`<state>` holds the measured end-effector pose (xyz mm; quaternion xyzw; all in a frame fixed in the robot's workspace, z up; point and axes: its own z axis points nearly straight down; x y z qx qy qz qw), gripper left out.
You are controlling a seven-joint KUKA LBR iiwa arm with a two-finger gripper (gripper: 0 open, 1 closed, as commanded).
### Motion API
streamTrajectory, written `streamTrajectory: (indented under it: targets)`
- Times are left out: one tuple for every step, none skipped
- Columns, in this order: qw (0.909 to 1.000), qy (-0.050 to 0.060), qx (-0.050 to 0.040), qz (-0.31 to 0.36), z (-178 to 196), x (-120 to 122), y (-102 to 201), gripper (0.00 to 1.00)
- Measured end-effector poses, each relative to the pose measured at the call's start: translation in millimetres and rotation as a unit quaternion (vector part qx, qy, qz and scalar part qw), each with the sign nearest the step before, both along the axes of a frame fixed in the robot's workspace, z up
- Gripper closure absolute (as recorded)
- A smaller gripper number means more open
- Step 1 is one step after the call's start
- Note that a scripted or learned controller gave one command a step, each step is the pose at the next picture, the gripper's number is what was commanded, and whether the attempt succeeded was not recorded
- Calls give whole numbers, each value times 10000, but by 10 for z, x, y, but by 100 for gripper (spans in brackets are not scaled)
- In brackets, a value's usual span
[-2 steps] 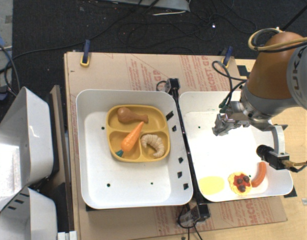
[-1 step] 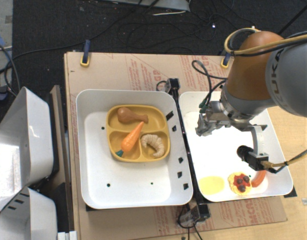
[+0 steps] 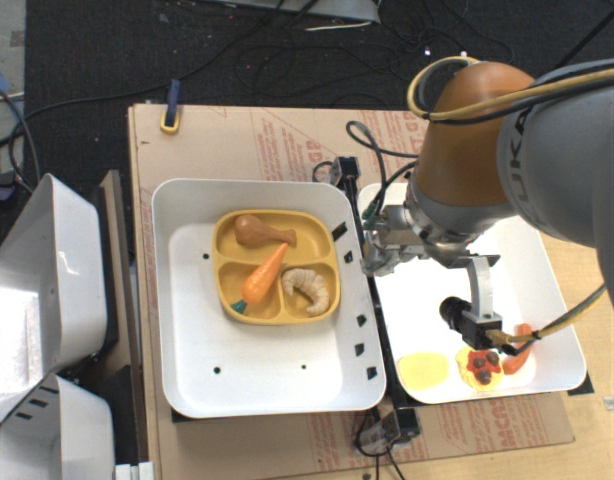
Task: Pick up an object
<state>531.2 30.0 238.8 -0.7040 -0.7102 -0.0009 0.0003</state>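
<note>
My gripper (image 3: 384, 253) hangs low over the left edge of the right bin (image 3: 547, 268), close to the wall between the two bins. The grey and orange arm covers much of that bin. At the bin's front lie a flat pale yellow disc (image 3: 424, 370), a red and orange toy piece with dark spots (image 3: 476, 367) and a small orange piece (image 3: 518, 359). All three are well to the front right of the gripper, apart from it.
The left bin (image 3: 187, 298) holds a yellow divided plate (image 3: 226, 290) with a toy drumstick (image 3: 264, 232), a carrot (image 3: 264, 275) and a shrimp (image 3: 309, 287). Cables and a clamp sit between the bins at the back. A white container (image 3: 47, 268) stands off the bench at left.
</note>
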Motion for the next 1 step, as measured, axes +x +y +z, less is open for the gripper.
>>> streamTrajectory:
  targets:
    - [10000,17,-1,-1,-2,-221,480,100]
